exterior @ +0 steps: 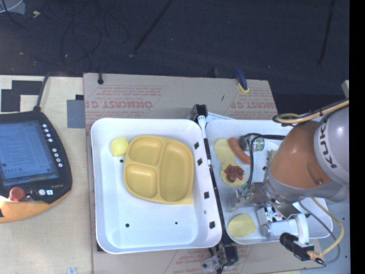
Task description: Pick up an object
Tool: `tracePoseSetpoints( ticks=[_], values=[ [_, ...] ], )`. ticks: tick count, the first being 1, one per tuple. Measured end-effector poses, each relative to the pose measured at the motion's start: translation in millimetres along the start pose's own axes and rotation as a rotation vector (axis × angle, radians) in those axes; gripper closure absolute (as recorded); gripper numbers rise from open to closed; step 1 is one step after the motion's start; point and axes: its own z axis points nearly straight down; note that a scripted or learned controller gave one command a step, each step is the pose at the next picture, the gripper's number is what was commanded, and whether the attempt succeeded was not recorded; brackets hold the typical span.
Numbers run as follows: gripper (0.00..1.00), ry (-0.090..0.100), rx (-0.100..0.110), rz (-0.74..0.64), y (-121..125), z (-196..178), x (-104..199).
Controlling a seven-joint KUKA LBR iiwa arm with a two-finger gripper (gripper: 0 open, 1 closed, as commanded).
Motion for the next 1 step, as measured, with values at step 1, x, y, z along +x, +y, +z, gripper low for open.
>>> tracePoseSetpoints(
  ticks=[1],
  values=[
    [1.0,0.001,0.003,0.005,-0.2,-9.5,-0.6]
  ],
)
